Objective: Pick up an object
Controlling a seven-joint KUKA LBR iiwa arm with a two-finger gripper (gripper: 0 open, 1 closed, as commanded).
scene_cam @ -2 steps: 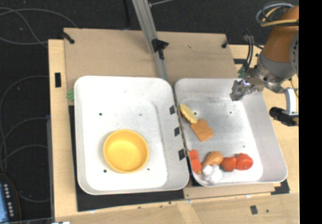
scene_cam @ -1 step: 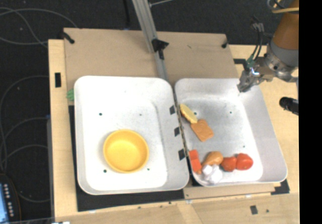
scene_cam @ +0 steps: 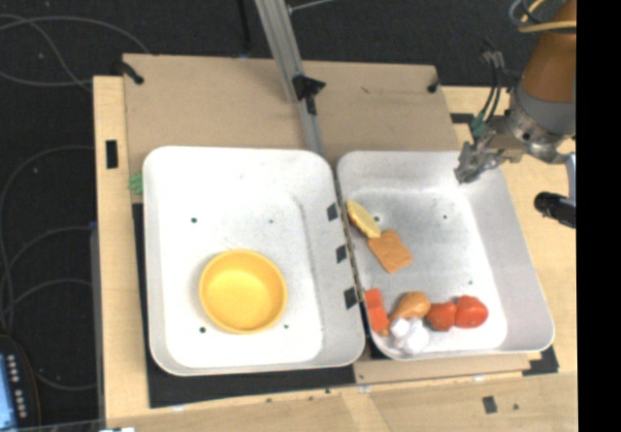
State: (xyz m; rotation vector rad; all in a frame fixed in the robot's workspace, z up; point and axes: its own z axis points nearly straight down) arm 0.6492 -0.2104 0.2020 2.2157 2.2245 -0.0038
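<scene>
Nearest the camera: the front rim of the two shallow white plastic bins; left bin [scene_cam: 175,226] holds a round yellow plastic bowl [scene_cam: 243,290] at its front half. Right bin [scene_cam: 505,255] holds the clutter. Along its front edge sit a small orange block [scene_cam: 374,308], a crumpled white lump [scene_cam: 408,335], a tan-orange rounded piece [scene_cam: 411,305] and a red tomato-like toy [scene_cam: 459,314], all touching or just beside one another. Near the divider sit a pale yellow wedge [scene_cam: 364,218] and a flat brown cracker-shaped piece [scene_cam: 390,250], touching.

The grey two-finger gripper [scene_cam: 473,165] hangs over the right bin's back right corner, near the rim. Fingers too small and dark to read, so cannot tell if wide or narrow. Nothing visible between them.

Progress: judging by the scene, the pick is not done; no object is lifted and every item lies on a bin floor. Approach, close and lift remain. No target is named, so any item counts. From the fingers, the wedge and cracker lie nearest, toward the divider; the front cluster is well apart, toward the camera.

Room: bare bin floor runs between the fingers and the wedge and cracker, an open path. The front cluster hugs the front wall and is packed, so fingers risk hitting rim or neighbours. A slanted aluminium pole [scene_cam: 281,32] sits beyond the divider, well apart from the fingers.
</scene>
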